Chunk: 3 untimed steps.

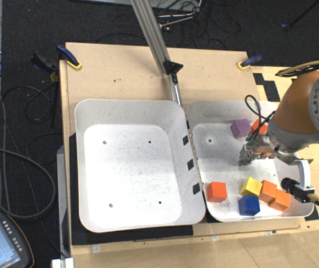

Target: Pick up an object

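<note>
Claw [247, 154] near purple block [239, 128]

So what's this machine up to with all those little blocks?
The grey arm with the orange band has its gripper down in the right white bin, where coloured blocks lie: a purple cube, an orange cube, a yellow cube, a blue cube and more orange blocks. It is meant to pick one up. The left white bin sits alongside.
</note>
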Available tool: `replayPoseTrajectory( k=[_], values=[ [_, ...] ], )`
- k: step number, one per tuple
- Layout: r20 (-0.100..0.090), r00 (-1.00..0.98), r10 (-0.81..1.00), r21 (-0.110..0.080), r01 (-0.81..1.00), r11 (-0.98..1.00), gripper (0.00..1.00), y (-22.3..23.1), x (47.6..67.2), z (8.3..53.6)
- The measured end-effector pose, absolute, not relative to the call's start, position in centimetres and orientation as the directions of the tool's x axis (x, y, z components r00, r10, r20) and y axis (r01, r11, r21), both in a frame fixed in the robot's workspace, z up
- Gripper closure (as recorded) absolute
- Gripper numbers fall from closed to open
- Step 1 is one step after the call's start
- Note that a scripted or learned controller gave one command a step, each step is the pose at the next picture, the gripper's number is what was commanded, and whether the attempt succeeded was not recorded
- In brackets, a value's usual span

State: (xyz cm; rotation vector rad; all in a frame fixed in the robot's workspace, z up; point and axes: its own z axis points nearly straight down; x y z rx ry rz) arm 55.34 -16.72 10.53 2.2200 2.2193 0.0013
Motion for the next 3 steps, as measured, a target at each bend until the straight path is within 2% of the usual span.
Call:
replayPoseTrajectory(
  k=[1,2,3],
  values=[
    [-0.002,-0.003,1.0,0.007,1.0,0.003,1.0,-16.2,56.4,15.6],
    [-0.003,-0.003,1.0,0.007,1.0,0.003,1.0,-16.2,56.5,20.7],
    [0.001,-0.007,1.0,0.002,1.0,0.007,1.0,-11.7,57.9,20.4]
  ],
)
